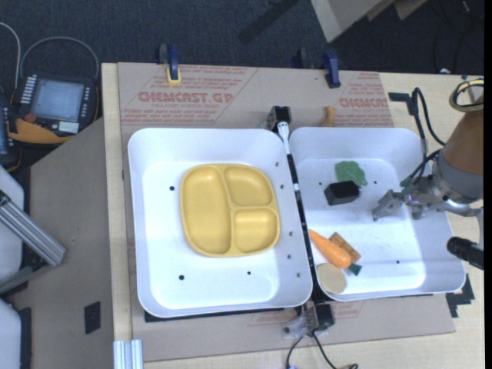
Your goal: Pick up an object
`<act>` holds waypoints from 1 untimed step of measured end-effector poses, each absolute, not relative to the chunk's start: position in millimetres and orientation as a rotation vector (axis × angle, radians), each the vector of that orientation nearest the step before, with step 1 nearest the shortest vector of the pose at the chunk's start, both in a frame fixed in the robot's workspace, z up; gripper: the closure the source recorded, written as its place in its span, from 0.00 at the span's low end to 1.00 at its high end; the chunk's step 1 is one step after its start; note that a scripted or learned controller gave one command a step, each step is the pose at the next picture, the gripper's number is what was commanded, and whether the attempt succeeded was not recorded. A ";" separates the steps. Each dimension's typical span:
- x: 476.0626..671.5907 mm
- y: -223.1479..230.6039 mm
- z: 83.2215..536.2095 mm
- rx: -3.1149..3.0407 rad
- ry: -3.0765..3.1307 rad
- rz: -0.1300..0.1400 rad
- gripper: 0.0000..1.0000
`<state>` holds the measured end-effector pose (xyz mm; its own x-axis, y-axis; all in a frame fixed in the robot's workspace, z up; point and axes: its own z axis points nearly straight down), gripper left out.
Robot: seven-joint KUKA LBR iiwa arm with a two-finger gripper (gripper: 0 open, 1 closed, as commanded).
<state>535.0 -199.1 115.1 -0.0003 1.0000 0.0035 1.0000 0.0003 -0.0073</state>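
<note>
The right bin (407, 148) holds a green leafy piece (350, 171), a black block (341, 193), an orange carrot (330, 248), a small brown block (345, 247) next to it and a beige disc (333, 278) at the front edge. My gripper (396, 211) hangs over the right half of this bin, to the right of the black block and apart from it. Its fingers (383, 206) stand open with nothing between them. The grey arm (461, 167) comes in from the right.
The left bin (146, 229) bears a yellow divided plate (229, 208). A black rail (294, 198) runs between the two bins. Cables (419, 121) trail along the right bin's far right corner. A handheld pendant (54, 102) lies off the bench at the left.
</note>
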 end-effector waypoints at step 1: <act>534.4 -198.4 82.6 -2.218 -2.218 0.003 0.00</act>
<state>534.4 -198.4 82.6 -0.0001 1.0000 0.0019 1.0000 0.0001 -0.0045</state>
